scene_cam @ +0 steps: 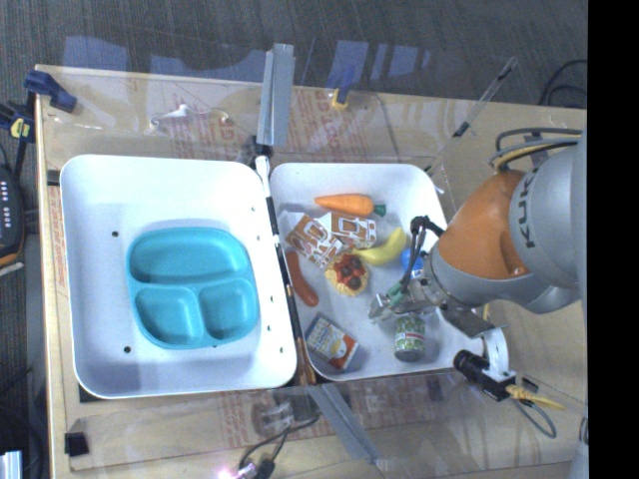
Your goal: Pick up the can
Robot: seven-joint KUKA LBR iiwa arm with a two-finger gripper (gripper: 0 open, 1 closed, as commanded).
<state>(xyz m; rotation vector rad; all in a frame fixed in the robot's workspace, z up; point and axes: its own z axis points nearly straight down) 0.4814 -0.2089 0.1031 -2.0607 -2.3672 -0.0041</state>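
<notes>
As I look down from the fixed camera, the table (160,422) reads as pale wood under a clear, wrinkled sheet that carries faint red print and catches bluish reflections along its far edge. Beyond that edge the floor (150,8) is dark grey and ribbed like carpet. A blue clamp (50,88) grips the far left corner of the table, and a grey metal bar (276,93) runs from the far edge down to the seam where the two bins meet.

My left bin (85,203) holds a blue divided tray (192,285), lying flat near its middle. My right bin (424,183) is crowded. A carrot (344,205) lies along the far side, small printed cartons (327,236) sit just below it, and a banana (384,250) is beside them. A reddish sausage (301,280) lies close to the wall shared with the left bin. A red and green packet (331,342) sits near the front wall.

The can (409,339) stands in the front right part of the right bin, apart from the packet and close to the front rim. The arm (509,238) comes in from the right, its orange band over the bin's right wall. The end effector (401,299) is low, just above and behind the can. I cannot tell how far open it is, and I cannot see anything held in it.
</notes>
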